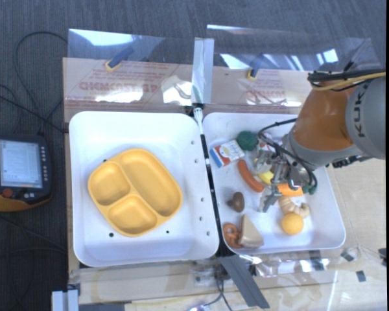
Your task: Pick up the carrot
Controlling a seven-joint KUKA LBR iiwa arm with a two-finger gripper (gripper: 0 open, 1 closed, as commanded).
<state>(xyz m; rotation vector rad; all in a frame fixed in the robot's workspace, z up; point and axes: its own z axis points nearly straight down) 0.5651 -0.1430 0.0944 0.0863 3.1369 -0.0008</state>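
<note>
White right bin [324,235] holds a slim orange carrot [250,176]; pincer [277,188] state unclear.

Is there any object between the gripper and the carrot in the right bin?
Nothing visible does. The gripper hangs just right of the carrot; the yellow piece sits beside the fingers, close to the carrot.
</note>
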